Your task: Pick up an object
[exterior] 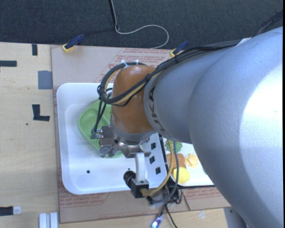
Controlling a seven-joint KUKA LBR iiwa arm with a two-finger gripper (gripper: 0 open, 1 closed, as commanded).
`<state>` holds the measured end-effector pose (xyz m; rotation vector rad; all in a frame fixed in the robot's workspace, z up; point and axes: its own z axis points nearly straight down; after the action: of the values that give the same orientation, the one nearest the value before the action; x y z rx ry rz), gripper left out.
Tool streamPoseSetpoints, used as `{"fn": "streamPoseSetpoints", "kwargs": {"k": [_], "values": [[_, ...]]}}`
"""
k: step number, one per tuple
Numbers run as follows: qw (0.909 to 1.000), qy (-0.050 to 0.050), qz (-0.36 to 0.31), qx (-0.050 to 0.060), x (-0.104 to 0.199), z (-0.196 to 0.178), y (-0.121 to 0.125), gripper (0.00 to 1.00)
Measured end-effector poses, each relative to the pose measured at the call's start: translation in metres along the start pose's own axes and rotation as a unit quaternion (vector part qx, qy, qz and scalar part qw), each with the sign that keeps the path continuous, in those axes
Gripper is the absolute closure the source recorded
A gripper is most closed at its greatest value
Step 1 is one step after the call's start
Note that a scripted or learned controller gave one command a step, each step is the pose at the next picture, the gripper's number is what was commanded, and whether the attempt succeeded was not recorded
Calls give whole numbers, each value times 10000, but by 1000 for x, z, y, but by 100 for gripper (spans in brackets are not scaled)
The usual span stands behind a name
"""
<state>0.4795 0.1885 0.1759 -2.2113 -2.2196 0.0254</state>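
A light green bowl-like object (89, 121) lies in the left white bin (69, 141), partly hidden under the arm. My gripper (106, 146) hangs over the bowl's near right edge, below the orange wrist band (130, 99). In the right bin, small objects peek out under the arm: a yellow one (182, 175), an orange one (180, 160) and a bit of green (173, 145).
The big grey arm (228, 118) covers most of the right bin and the view's right half. Black cables (104, 94) loop beside the wrist. Cardboard (85, 65) lies under the bins. A small dark speck (88, 171) sits on the left bin's floor.
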Motion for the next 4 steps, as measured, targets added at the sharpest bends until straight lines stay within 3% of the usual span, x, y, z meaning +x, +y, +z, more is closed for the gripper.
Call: {"fn": "streamPoseSetpoints", "kwargs": {"k": [1,2,3,4], "values": [[9999,56,-12,-148,47,-130,52,100],[9998,63,1,-166,43,-307,51,100],[10000,3,30,-56,30,-202,125,100],[10000,7,5,-30,44,-118,88,100]]}}
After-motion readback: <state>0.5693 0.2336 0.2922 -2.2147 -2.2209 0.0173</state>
